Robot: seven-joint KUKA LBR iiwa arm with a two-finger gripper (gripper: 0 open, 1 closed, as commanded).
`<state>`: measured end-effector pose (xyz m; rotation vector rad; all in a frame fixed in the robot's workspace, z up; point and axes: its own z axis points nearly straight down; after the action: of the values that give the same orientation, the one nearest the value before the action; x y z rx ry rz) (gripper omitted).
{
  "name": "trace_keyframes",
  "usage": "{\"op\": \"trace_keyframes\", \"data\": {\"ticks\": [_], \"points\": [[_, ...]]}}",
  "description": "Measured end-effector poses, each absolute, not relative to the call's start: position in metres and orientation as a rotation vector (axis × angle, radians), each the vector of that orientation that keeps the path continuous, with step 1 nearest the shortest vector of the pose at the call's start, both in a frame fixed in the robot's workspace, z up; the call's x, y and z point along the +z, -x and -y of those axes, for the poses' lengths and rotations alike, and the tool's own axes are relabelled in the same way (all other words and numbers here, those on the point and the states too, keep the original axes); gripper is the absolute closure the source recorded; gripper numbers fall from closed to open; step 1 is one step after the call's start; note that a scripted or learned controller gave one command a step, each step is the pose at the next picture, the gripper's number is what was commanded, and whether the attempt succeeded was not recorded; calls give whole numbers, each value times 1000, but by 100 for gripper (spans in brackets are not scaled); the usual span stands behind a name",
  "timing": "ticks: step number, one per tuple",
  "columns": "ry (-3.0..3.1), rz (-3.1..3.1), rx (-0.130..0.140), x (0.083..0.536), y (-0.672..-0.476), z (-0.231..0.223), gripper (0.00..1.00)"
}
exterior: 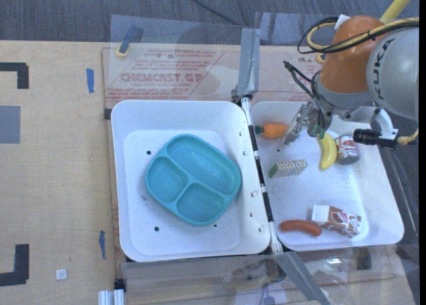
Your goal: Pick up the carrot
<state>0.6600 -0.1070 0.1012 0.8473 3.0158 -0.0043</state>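
Carrot point(273, 130): lying in right bin point(373, 220), far-left corner, ungrasped; gripper point(297, 130) just beside it, finger opening not discernible; approach step; next move requires centring over carrot.

Small orange toy carrot with green leafy end point(272, 130): lying flat, roughly horizontal, green end pointing left, in far-left corner of right white bin, close to its left wall.

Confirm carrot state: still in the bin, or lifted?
In the bin. The carrot lies flat on the right bin's floor at its far-left corner, with the gripper just beside it.
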Motion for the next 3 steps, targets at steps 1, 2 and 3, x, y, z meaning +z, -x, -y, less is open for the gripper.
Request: {"op": "trace_keyframes", "data": {"ticks": [1, 2, 3], "points": [[-721, -3048, 1, 169, -660, 111, 100], [-722, -3049, 2, 168, -660, 111, 0], [-449, -3105, 2, 94, -657, 96, 0]]}}
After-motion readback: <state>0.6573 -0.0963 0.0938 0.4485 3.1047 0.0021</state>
